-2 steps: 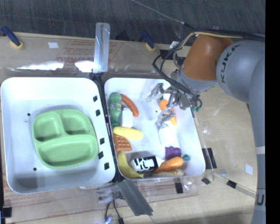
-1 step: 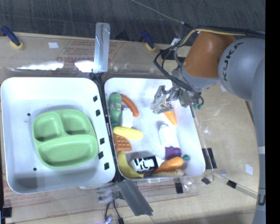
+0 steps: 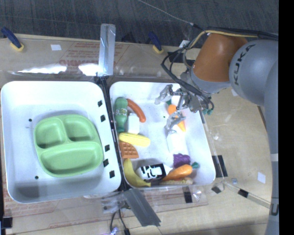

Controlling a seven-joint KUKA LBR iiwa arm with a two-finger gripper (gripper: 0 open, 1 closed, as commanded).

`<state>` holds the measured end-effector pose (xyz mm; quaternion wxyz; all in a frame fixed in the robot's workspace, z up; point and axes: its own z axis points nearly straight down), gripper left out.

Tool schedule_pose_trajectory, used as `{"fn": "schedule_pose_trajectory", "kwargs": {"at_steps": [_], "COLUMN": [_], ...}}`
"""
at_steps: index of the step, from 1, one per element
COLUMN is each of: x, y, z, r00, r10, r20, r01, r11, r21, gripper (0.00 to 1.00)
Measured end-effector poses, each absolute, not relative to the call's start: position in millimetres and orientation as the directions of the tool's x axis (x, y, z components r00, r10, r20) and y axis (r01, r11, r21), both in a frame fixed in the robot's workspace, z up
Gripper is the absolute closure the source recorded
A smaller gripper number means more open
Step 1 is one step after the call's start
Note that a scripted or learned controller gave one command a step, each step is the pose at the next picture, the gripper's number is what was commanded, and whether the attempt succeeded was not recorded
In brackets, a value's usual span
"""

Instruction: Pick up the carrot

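The carrot (image 3: 180,171), orange with a green leafy top, lies along the front wall of the right bin (image 3: 206,131), next to a purple piece (image 3: 181,159). My gripper (image 3: 169,108) is low at the back right of that bin, well behind the carrot. Its fingers (image 3: 163,93) stand open, one toward the back wall and one toward the middle. A small orange piece (image 3: 172,108) lies between them, with more orange (image 3: 181,127) showing just past the near finger. I cannot tell whether the fingers touch it.
The right bin also holds a green vegetable (image 3: 120,112), an orange-red sausage (image 3: 136,110), a corn cob (image 3: 135,140), a waffle (image 3: 129,151), a banana (image 3: 132,175), a black-and-white block (image 3: 153,171) and a white bottle (image 3: 175,142). A green divided plate (image 3: 67,146) lies in the left bin.
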<state>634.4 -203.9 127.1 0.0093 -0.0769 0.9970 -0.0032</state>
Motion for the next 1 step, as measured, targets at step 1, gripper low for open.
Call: {"fn": "schedule_pose_trajectory", "kwargs": {"at_steps": [1], "x": [630.7], "y": [-207.8], "z": [91.1], "r00": [-0.992], "r10": [-0.126], "r20": [0.002], "r01": [-0.126], "r11": [0.992], "r21": [0.001], "gripper": [0.0]}}
